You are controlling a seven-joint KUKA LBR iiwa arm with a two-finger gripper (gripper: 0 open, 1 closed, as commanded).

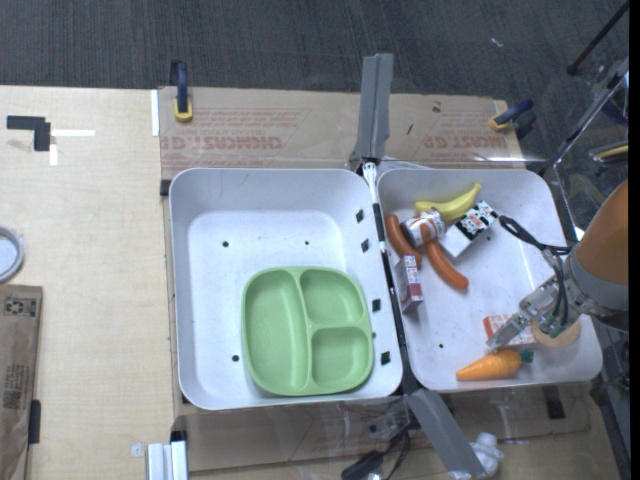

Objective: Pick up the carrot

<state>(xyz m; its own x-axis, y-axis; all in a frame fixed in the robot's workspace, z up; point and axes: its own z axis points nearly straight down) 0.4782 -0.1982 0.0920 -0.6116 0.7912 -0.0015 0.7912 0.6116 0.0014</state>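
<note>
The carrot (490,366), orange with a small green top at its right end, lies on its side near the front edge of the right bin (470,172). My gripper (518,330) reaches in from the right and hangs just above and to the right of the carrot, close to its green end. Nothing shows that it has hold of the carrot. The arm's orange band (608,258) is at the right edge of the view.
The right bin also holds a banana (455,203), two sausages (447,266), a pink box (409,280), a small black-and-white item (477,222) and a red-and-white packet (497,325) beside the gripper. A green divided plate (308,330) lies in the left bin (181,268).
</note>
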